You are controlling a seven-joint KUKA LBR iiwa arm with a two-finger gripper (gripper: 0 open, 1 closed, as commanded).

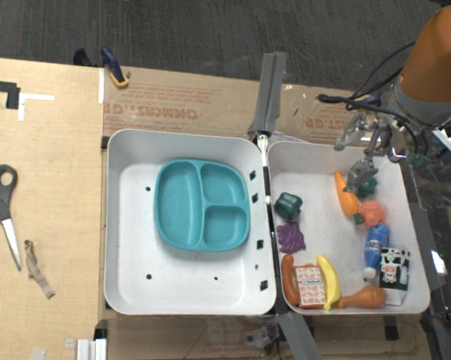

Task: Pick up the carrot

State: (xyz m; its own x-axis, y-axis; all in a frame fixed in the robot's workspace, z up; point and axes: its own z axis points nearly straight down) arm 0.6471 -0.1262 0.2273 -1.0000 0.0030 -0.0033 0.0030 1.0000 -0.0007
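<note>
Camera view, upper right: my gripper (362,176), fingers' state untellable, hangs touching the carrot (346,194), a light, stiff, slick toy I'd pinch across its middle.

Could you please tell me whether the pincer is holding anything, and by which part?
It cannot be told: the pincer hangs right over the small orange carrot, near its upper end.

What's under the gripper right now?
The gripper sits over the carrot in the right bin, covering its upper end. The carrot's lower part shows, beside a pink toy. Any contact is hidden.
</note>
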